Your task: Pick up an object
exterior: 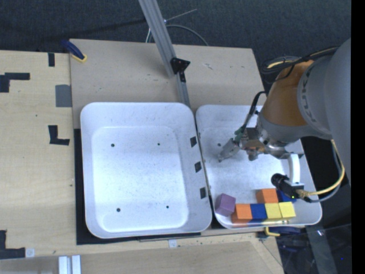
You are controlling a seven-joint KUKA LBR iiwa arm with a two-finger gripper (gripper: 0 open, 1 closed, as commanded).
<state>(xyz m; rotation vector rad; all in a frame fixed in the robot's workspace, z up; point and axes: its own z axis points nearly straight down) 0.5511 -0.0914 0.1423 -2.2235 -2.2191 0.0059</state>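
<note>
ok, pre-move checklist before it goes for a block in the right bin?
1. Targets present: ok, purple block, orange block, blue block and yellow blocks at right bin's near edge.
2. Gripper over right bin: ok.
3. Gripper above a block: not ok, blocks lie nearer the camera.
4. Fingers free of load: ok, nothing between them.
5. Finger opening: cannot tell.
6. Blocks separable: not ok, they sit packed together.

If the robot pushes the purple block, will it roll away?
Probably not: the purple block looks flat-sided, so it should slide, not roll. It looks small, stiff and likely light. The orange block sits close beside it and might get bumped.
</note>
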